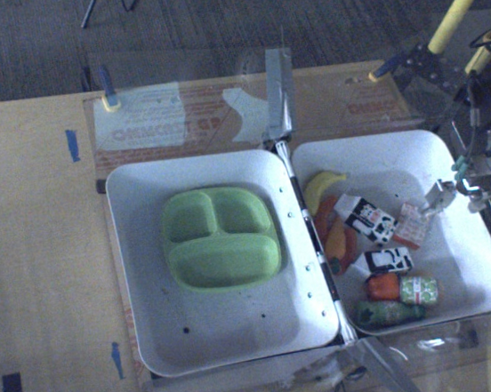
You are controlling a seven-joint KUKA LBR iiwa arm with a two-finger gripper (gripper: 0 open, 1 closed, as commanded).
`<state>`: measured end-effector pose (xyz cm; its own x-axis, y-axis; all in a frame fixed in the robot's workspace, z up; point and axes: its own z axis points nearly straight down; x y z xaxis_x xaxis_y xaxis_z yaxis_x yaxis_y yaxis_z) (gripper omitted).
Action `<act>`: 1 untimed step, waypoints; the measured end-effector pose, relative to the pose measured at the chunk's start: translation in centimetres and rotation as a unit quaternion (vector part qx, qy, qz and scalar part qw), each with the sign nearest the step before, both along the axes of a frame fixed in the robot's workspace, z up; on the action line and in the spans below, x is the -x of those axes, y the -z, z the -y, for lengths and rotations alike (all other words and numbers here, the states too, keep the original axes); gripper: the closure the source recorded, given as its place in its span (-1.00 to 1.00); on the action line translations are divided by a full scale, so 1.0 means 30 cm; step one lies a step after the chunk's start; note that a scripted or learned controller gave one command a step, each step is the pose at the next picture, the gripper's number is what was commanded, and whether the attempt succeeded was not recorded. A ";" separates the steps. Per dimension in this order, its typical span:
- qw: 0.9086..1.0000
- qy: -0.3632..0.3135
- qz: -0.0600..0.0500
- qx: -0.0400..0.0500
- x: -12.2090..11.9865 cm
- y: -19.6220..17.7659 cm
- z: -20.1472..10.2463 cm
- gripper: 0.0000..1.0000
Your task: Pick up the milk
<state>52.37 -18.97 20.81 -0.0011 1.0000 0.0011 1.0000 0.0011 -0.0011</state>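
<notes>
Milk: milk carton (364, 217), white with black cow patches, lies tilted in the right bin (473, 286), left of centre.
Handling: we judge it light, stiff, smooth; best taken across its flat sides.
Neighbours: banana (320, 186) touching its far-left side; second cow-print carton (388, 260) just nearer.
Gripper: gripper (438, 195) sits right of the milk, apart; we cannot tell the finger opening.

Two white bins (138, 196) sit on a light wooden bench (39, 263) with black corner marks and blue tape bits. The left bin holds a pale green divided plate (221, 237). In the right bin: a yellow banana (320, 186), a white milk carton (367, 218) with black cow patches, an orange-red piece (382, 286), a green packet (418, 290), and a dark green vegetable (388, 312).
</notes>
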 end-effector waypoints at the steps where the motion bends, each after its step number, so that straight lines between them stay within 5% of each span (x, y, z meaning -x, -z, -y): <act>1: 0.994 0.113 0.015 0.002 -0.112 0.314 -0.123 -1.00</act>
<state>55.74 -15.28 11.40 0.2230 0.9748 0.0004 0.9744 -0.2229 0.0291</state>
